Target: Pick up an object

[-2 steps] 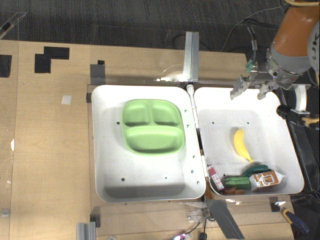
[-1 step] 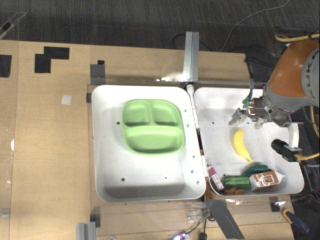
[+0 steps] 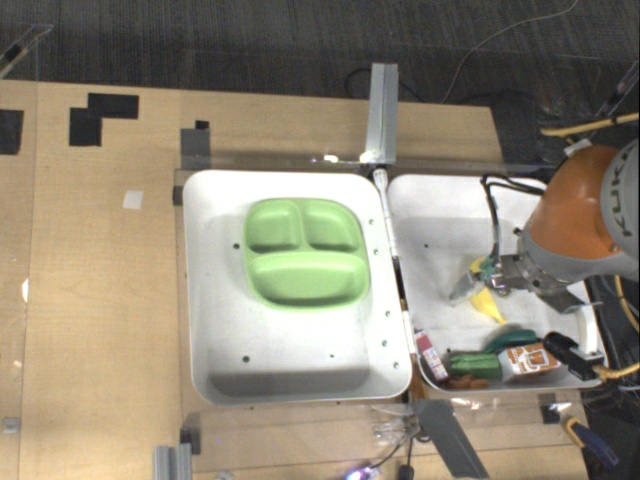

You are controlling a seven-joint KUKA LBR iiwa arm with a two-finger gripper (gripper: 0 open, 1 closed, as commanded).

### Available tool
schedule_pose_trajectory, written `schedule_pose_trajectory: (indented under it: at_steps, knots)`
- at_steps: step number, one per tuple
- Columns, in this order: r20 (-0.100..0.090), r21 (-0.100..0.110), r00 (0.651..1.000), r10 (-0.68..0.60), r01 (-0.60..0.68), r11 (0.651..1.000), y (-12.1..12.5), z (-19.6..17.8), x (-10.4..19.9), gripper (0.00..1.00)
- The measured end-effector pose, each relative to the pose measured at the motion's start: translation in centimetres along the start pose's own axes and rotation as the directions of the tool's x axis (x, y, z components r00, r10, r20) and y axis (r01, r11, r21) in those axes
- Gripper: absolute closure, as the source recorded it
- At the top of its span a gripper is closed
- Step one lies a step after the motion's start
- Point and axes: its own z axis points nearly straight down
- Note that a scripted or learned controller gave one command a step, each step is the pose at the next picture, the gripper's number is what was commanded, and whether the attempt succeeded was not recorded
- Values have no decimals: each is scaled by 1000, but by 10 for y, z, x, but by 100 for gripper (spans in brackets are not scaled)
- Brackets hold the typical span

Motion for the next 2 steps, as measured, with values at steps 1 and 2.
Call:
schedule_pose_trajectory:
  at_steps: [1, 2]
  knots:
    - [-3, -6, 1000, -2, 2, 1000, 4, -12, 2, 100]
    - [-2, 9, 1000, -14, 14, 1000, 27, -124, 49, 100]
